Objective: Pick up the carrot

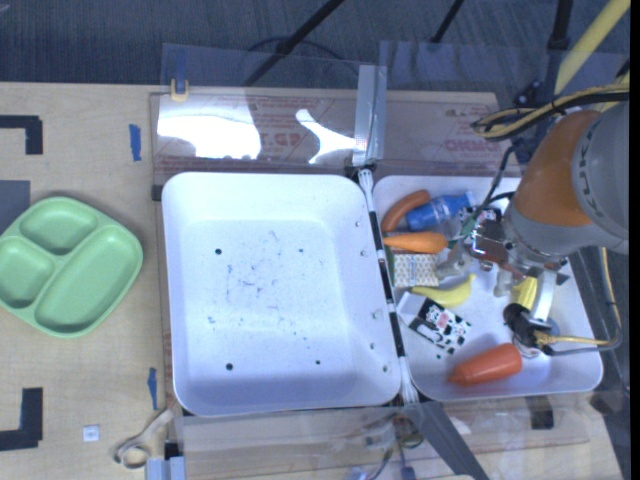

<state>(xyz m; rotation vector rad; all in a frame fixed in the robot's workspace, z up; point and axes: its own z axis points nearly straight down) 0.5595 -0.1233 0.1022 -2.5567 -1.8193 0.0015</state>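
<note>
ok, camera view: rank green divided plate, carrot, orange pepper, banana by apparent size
Largest to smallest as they look:
1. green divided plate, by far
2. orange pepper
3. carrot, close to the pepper in length but thinner, so that pair is unsure
4. banana, partly hidden by the arm

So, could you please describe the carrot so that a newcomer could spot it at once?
Look in the right bin, at its left side beside the divider. The carrot lies there, just below a curved orange piece and above a checkered packet. It is the slim, straight, tapered orange one.
</note>
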